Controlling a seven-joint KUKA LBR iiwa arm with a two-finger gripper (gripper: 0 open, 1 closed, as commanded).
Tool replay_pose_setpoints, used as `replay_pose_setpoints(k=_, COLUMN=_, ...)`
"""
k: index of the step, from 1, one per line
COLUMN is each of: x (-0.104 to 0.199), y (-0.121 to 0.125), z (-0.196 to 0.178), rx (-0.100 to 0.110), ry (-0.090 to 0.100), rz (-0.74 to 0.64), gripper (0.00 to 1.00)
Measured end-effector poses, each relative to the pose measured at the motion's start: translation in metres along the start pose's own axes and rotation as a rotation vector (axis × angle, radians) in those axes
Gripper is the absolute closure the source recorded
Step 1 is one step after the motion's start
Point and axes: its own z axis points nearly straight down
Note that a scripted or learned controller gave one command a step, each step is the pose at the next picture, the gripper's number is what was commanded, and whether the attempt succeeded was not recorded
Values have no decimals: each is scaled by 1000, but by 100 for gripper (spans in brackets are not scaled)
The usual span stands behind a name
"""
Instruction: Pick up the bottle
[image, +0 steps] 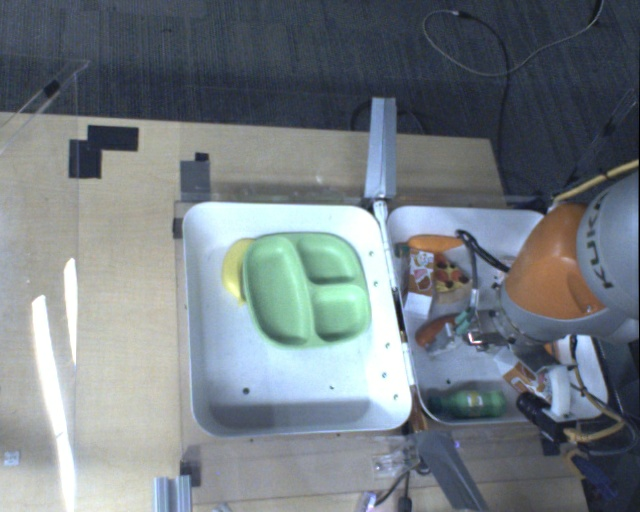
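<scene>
Near the right bin's front wall lies a rounded green bottle (470, 402); gripper (478, 335) state unclear

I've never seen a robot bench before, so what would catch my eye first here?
Probably the big green divided tray lying in the left bin, with something yellow peeking out from under its left edge. Next, the arm's bright orange band over the right bin, where a green bottle lies on its side near the front wall.
</scene>
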Motion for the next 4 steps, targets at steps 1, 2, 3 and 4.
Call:
replay_pose_setpoints(k=1, x=-48, y=8, z=-98, rx=9, ry=1, rz=-5, gripper=0)
replay_pose_setpoints(k=2, x=7, y=28, z=0, rx=4, ry=2, rz=-199, gripper=0)
replay_pose_setpoints(k=3, x=-18, y=89, z=2, rx=3, ry=2, rz=-261, gripper=0)
replay_pose_setpoints(k=4, x=-60, y=41, z=-61, rx=10, ry=3, rz=-222, gripper=0)
